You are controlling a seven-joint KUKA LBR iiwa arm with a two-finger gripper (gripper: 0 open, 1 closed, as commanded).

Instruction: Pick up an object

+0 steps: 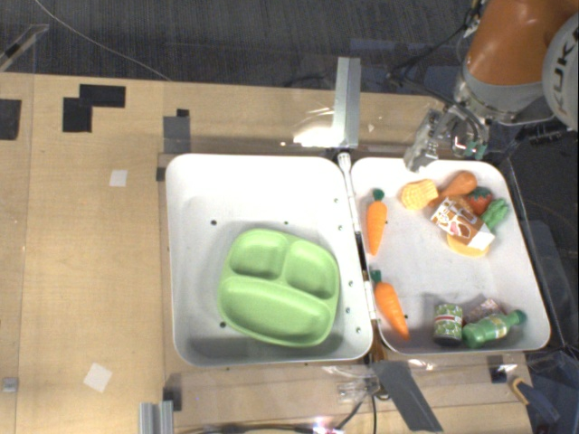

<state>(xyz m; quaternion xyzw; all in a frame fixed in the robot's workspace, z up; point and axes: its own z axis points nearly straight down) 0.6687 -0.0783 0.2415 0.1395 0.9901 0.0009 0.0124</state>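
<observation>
My gripper (432, 146) hangs above the far edge of the right bin (534, 283), its fingers open with nothing between them. Just below it lie a yellow corn piece (418, 193), an orange drumstick-shaped toy (460, 184) and a red-and-white snack packet (460, 221) on a yellow slice. A red and green vegetable (494, 210) sits beside them. Two toy carrots (374, 227) (390, 306) lie along the bin's left side. A small can (446, 322) and a green bottle (492, 327) rest at the front right.
The left bin (190, 197) holds a green three-compartment plate (280, 285). A metal post (347, 107) stands at the far end of the divider between the bins. The grey arm with its orange band (516, 34) fills the upper right.
</observation>
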